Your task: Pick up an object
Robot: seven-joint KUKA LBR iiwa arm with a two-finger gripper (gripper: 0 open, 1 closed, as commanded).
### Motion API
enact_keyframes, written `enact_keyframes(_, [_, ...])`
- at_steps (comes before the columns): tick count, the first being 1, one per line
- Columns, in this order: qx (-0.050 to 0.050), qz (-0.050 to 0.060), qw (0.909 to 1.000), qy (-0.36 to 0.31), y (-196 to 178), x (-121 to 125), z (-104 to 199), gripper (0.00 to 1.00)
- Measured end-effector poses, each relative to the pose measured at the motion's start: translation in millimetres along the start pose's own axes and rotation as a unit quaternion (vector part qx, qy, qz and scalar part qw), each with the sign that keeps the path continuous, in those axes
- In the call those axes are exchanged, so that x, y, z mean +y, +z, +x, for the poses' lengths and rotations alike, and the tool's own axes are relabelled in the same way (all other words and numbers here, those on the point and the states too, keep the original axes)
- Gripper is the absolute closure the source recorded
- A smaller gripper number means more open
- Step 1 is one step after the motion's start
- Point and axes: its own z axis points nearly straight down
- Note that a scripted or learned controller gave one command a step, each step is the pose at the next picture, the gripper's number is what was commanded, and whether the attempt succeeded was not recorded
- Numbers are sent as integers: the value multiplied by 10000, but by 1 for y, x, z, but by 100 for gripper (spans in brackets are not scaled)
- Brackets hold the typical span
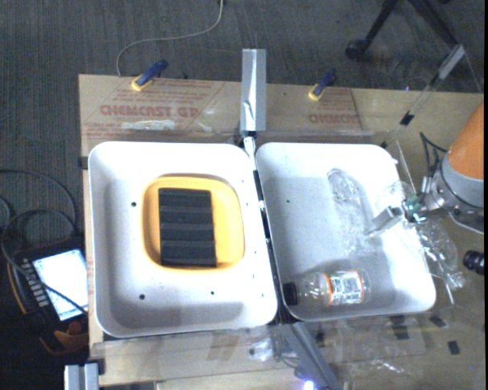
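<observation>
The left bin (pixel 114 218) holds a yellow tray with a black ridged pad (pixel 187 226) lying flat in its middle. In the right bin (pixel 301 185), a clear plastic bottle with an orange-and-white label (pixel 335 288) lies on its side near the front wall, its dark cap pointing left. A second clear, crinkled plastic item (pixel 346 195) lies further back, right of centre. My gripper (pixel 393 215) reaches in over the right bin's right wall, just right of the crinkled plastic and above the labelled bottle. Nothing is visibly held.
A metal post (pixel 253 88) stands at the back between the bins. Blue-and-yellow clamps (pixel 149 74) (pixel 322 85) grip the cardboard behind. Clear plastic wrap (pixel 439 254) hangs beside the right bin. A tablet and cables (pixel 53 283) lie on the floor at left.
</observation>
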Motion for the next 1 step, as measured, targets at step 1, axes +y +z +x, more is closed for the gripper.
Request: enact_keyframes(1, [-14, 1, 9989, -460, -8, 10, 7, 0])
